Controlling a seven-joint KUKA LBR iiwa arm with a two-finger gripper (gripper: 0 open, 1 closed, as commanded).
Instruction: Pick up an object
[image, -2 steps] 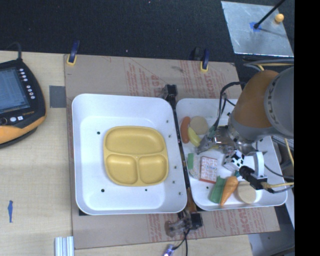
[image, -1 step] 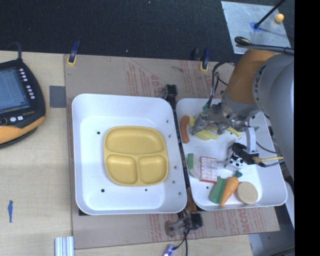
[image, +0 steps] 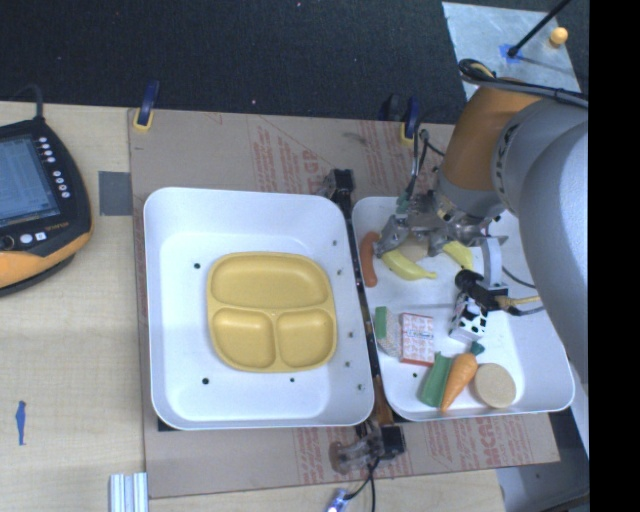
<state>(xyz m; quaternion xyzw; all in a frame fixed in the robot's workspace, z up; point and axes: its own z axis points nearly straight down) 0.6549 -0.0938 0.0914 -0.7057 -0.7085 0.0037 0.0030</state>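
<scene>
My gripper (image: 413, 240) hangs low over the far end of the right bin (image: 540, 395), its fingers spread apart with nothing between them. Just below it lies a yellow banana (image: 408, 265). A red sausage (image: 368, 258) lies to the gripper's left, against the bin wall. A second yellow piece (image: 459, 255) sits to its right. Nearer the front are a black-and-white cow toy (image: 466, 318), a printed card (image: 417, 337), a green block (image: 435, 380), a carrot (image: 460, 378) and a tan round disc (image: 494, 385).
The left bin (image: 170, 300) holds a yellow divided plate (image: 272, 308). A thin green piece (image: 381, 322) lies by the wall between the bins. A teach pendant (image: 35, 200) rests on the bench at far left. The arm's grey body (image: 540, 190) covers the right bin's far right corner.
</scene>
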